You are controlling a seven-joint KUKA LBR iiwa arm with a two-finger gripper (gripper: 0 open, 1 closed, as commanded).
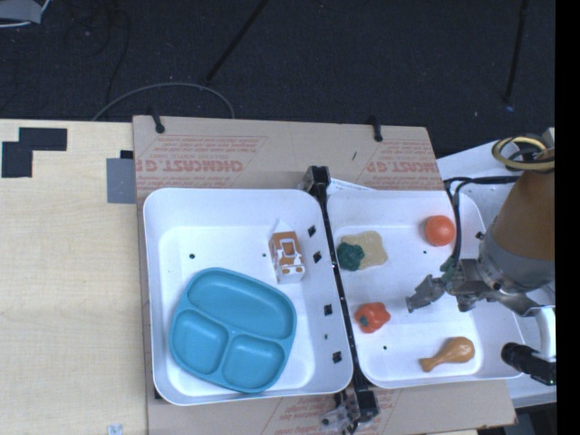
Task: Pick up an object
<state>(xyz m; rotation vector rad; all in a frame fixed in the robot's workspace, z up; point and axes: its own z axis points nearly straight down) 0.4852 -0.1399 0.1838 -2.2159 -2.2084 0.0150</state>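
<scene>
Gripper (428,295) over right bin (399,374), near red pepper (372,315); grip state unclear

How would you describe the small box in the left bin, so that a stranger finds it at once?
Start at the left white bin, which holds a big blue divided tray. Just above the tray's upper right corner, near the wall between the two bins, stands the small box. It is white with orange markings, and the tray is its sole neighbour in that bin.
</scene>
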